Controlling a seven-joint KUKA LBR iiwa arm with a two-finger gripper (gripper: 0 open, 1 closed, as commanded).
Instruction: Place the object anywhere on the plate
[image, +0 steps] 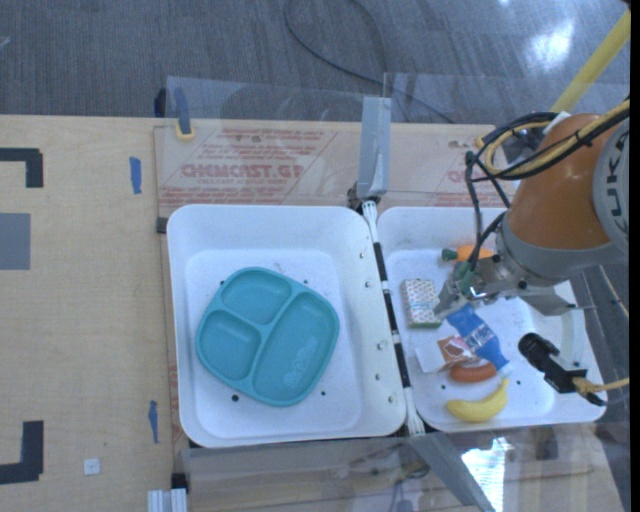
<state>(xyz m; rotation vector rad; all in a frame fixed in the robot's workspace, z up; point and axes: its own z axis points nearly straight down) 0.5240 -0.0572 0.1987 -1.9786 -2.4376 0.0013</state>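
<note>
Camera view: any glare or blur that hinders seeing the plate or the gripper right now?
Camera view: the teal plate is evenly lit and sharp; glare sits on the floor at top right and on the clear panel along the bottom edge; the gripper is small and shadowed under the arm, its fingers unclear.

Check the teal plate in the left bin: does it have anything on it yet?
Nothing on it. All three compartments of the teal plate show bare teal; the banana and the other items lie in the right bin.
</note>
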